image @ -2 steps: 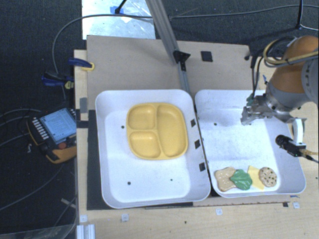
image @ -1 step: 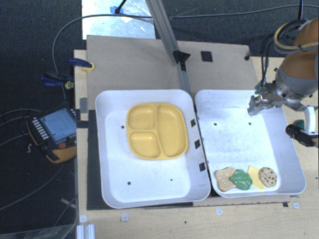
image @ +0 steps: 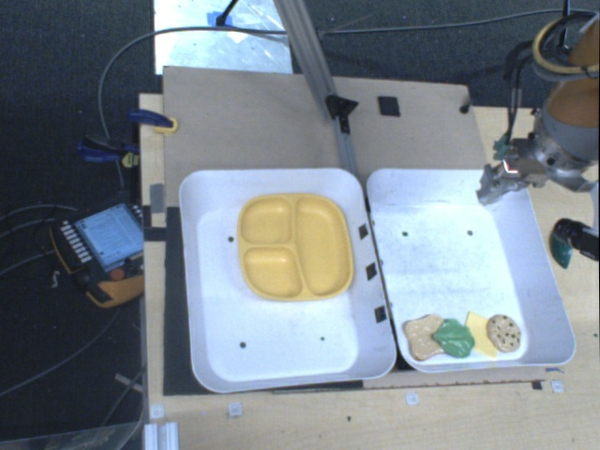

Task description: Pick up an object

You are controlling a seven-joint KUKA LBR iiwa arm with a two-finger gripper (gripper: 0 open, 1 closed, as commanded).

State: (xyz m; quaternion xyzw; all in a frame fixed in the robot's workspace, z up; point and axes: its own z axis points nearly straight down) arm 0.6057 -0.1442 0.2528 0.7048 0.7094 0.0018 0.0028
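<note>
Presently my gripper [image: 494, 187] hangs over the back right corner of the right bin [image: 450, 242], at the end of my arm [image: 567, 129], which enters from the right edge of the view. Whether it is open or closed I cannot tell at this size and angle; nothing is seen in it.

Candidate objects lie together along the front edge of that same bin: a tan bread-shaped piece [image: 423, 336], a green leafy piece [image: 455, 337], a yellow wedge [image: 481, 331] and a round speckled cookie [image: 504, 332]. The bread and the green piece touch or overlap; the wedge sits between the green piece and the cookie, close against both. The row runs left to right, parallel to the bin's front wall.

Finding: all four lie well apart from my gripper, toward the front of the bin, almost straight down the view from it. The cookie is nearest to my line and lies at the open end of the row, so I judge it the easiest to take cleanly.

The left bin [image: 216, 345] carries a yellow divided plate [image: 295, 247], farther off across the divide.

Risk noted: crowding could cause a grasp to catch two pieces.
</note>
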